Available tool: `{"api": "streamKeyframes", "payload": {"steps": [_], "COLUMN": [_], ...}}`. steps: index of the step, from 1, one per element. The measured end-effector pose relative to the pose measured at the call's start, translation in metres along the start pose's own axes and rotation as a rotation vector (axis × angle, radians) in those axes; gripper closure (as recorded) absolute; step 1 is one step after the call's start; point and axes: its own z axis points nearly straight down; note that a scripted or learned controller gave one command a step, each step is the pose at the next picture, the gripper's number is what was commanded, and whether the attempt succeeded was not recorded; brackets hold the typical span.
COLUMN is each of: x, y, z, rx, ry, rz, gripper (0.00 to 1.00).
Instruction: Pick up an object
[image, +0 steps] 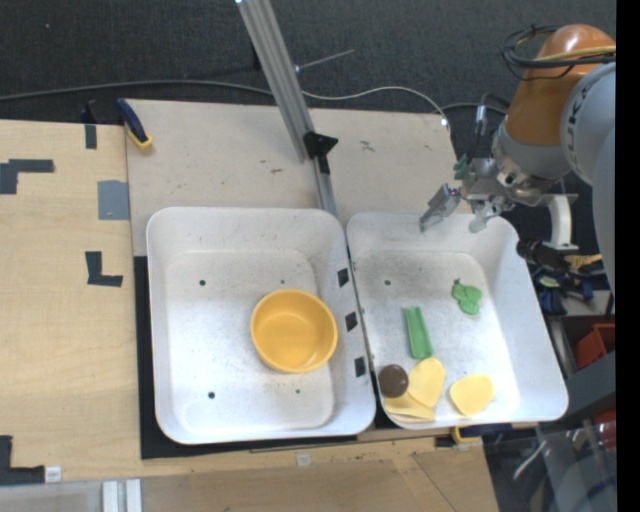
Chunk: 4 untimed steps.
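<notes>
Objects for picking lie in the right bin (520, 300), gathered toward its lower half in the lower right of the frame. A small green lumpy piece (466, 296) sits alone near the bin's right wall. Left of it and a little lower lies a flat green bar (417, 332), set nearly upright in the picture with a slight lean. Below the bar, a round dark brown piece (392, 380) rests near the bin's lower left corner, touching a pale yellow wedge (424, 386) that overlaps a flatter yellow slab beneath it. Just right of these is a rounded yellow piece (471, 394), apart from the wedge. No writing or brand can be read on any of them.

In the left bin (170, 260), near its middle, stands a yellow bowl (293, 330), open side up.

At the upper right, the gripper (459, 209) hangs over the far rim of the right bin, its two fingers spread apart with nothing between them, well apart from all the pieces.
</notes>
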Motion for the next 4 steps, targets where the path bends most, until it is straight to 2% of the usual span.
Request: {"api": "streamKeyframes", "payload": {"steps": [1,2,3,4], "x": [0.000,-0.001,0.000,0.001], "y": [0.000,-0.002,-0.006,-0.006], "z": [0.000,0.044,0.109,0.122], "rx": [0.000,0.005,0.008,0.002], "ry": [-0.001,0.000,0.001,-0.001], "rz": [0.000,0.001,0.001,0.000], "gripper": [0.00,0.00,0.00,0.00]}}
